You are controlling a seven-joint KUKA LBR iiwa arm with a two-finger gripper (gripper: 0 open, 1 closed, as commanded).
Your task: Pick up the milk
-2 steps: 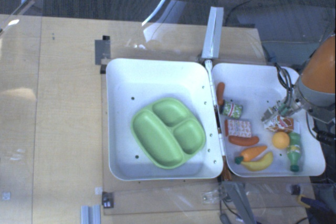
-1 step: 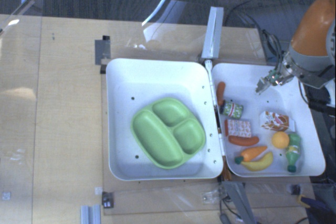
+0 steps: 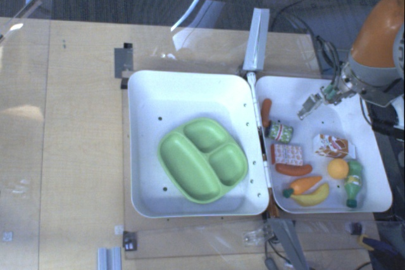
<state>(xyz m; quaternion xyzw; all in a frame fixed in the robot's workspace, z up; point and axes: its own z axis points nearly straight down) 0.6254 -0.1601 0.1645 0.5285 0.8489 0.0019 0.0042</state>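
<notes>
The milk (image 3: 332,145) is a small white carton with a red and orange print, lying on its side in the right half of the right bin (image 3: 380,164). My gripper (image 3: 310,106) hangs over the upper middle of that bin, up and to the left of the milk and apart from it. The grey wrist and orange band of the arm reach in from the right edge. Nothing shows in the gripper.
Around the milk in the right bin lie an orange (image 3: 338,169), a green bottle (image 3: 352,182), a banana (image 3: 310,196), a carrot (image 3: 305,184), a sausage (image 3: 293,169), a red-and-white box (image 3: 287,153), a green can (image 3: 279,132) and another sausage (image 3: 266,112). The left bin (image 3: 145,110) holds a green divided plate (image 3: 201,160).
</notes>
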